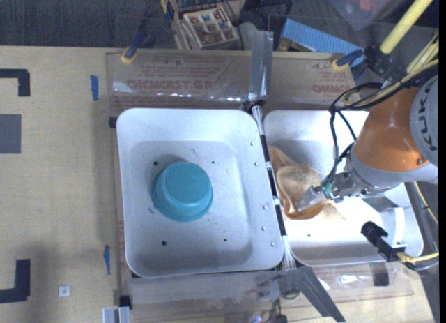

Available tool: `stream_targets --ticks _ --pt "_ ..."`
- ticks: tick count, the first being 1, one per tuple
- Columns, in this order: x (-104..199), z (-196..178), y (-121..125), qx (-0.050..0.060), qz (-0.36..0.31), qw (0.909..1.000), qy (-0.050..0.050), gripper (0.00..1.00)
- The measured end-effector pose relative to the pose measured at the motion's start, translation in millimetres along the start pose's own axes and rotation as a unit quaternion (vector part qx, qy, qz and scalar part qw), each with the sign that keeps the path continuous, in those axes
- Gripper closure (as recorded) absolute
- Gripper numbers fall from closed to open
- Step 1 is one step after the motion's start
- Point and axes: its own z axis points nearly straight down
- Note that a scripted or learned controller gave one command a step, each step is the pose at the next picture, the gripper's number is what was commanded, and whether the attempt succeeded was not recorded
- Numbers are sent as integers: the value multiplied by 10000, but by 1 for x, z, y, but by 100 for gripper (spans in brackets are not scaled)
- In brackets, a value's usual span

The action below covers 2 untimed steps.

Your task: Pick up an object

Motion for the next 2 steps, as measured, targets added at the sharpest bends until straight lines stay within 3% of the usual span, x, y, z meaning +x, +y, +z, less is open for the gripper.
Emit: stream_targets --ticks 1,2 --pt "-2 -10 0 -12 21 10000 -9 100" --pt "7 -73 50 -13 -1002 9950 -10 100"
